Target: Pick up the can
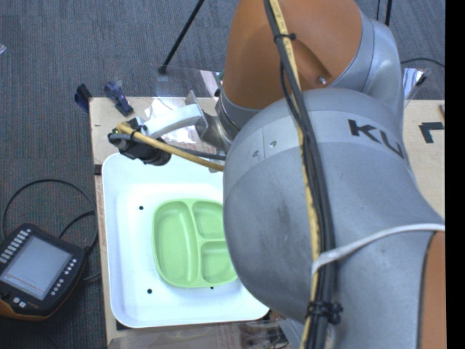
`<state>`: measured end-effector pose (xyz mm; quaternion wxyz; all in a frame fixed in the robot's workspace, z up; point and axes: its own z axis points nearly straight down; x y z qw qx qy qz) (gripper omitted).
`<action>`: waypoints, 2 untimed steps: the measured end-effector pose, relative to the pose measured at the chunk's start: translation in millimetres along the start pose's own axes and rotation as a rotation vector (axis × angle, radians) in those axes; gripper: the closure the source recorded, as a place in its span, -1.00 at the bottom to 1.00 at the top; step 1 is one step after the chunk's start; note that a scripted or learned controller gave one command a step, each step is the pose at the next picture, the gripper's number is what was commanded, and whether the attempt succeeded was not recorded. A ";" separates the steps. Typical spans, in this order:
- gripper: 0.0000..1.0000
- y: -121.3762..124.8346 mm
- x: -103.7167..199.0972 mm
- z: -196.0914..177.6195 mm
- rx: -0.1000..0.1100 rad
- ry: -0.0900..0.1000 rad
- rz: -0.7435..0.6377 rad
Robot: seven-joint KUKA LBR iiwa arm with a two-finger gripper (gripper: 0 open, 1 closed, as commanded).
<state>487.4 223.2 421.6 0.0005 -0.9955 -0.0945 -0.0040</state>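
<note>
1. One grey arm with a broad orange band fills the right and centre of the camera view, reaching over the wooden bench from the right.
2. Its gripper sits low above the far edge of the left bin, mostly tucked behind the arm's bulk; whether the jaws stand wide or narrow cannot be told.
3. One green plate lies flat in the middle of that white bin, with one long compartment on its left and two smaller ones on its right. The arm covers its right rim.
4. Three small dark dots mark the bin's floor around the plate.
5. Where the can lies cannot be told, as the arm hides most of the bench.
6. A small blue object rests at the bench's far left corner.
7. On the grey carpet to the left sits a control pendant, screen up, with a black cable looping beside it.
8. Thin black tripod legs stand on the carpet beyond the bench.
</note>
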 end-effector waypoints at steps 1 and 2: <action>-1.00 -0.4 98.6 -12.5 -0.003 -0.016 -0.065; -1.00 75.7 76.2 -13.0 -0.003 -0.015 -0.063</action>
